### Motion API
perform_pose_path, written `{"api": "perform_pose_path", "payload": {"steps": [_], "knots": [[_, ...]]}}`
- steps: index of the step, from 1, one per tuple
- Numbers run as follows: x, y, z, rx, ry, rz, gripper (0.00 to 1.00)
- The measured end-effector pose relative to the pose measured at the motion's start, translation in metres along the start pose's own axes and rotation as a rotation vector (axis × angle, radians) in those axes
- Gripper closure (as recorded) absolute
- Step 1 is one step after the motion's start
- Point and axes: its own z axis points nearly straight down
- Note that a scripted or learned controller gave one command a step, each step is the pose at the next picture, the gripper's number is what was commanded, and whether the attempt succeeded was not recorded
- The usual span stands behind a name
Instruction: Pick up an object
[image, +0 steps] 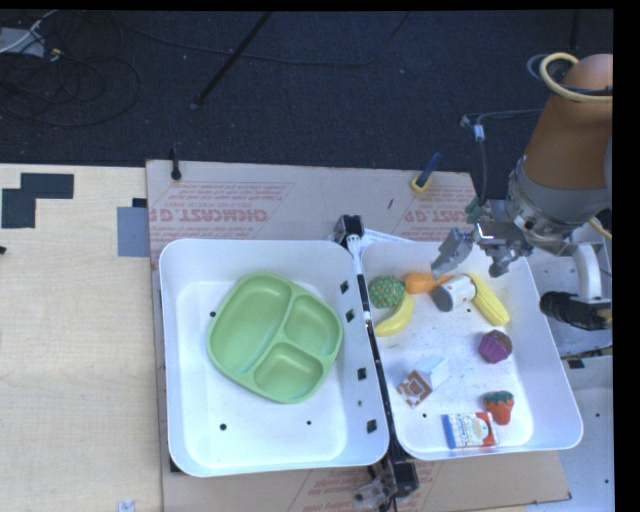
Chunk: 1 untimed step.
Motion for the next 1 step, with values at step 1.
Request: {"api": "perform_pose_path", "payload": {"steps": [1], "knots": [[-0.0635, 0.0251, 0.1564, 0.001, 0.001, 0.002, 0.00]]}}
